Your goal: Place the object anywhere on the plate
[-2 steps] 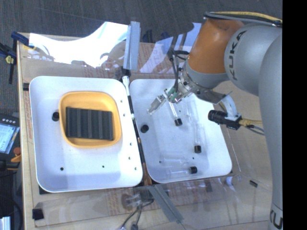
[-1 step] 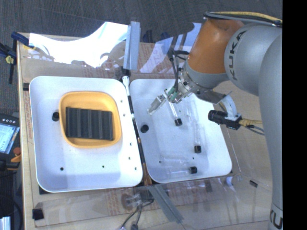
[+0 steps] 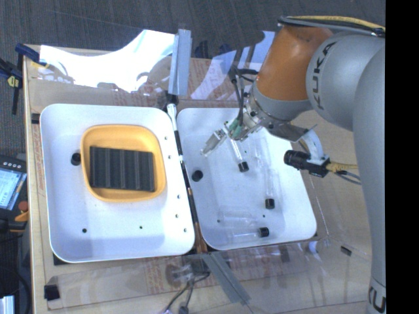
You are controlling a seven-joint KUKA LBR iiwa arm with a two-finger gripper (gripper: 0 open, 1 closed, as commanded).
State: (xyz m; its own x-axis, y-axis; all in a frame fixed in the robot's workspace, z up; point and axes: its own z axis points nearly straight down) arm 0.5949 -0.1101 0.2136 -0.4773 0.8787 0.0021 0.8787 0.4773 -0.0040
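Desk point(image 3: 98, 277): two bins side by side, touching along their inner edges. Left bin point(image 3: 59, 227): one plate point(image 3: 95, 139) lying in its rear-centre part, with a ribbed slab point(image 3: 123, 169) resting on the plate. Right bin point(image 3: 213, 224): pincer point(image 3: 229, 136) over its rear-centre part, arm point(image 3: 327, 64) entering from the right; what seem to be clear tube-like items point(image 3: 270, 182), hard to make out, lie from the middle toward the front right. A tablet-like device point(image 3: 10, 185) sits left of the desk.

"KUKA" lettering on the arm point(image 3: 340, 77)
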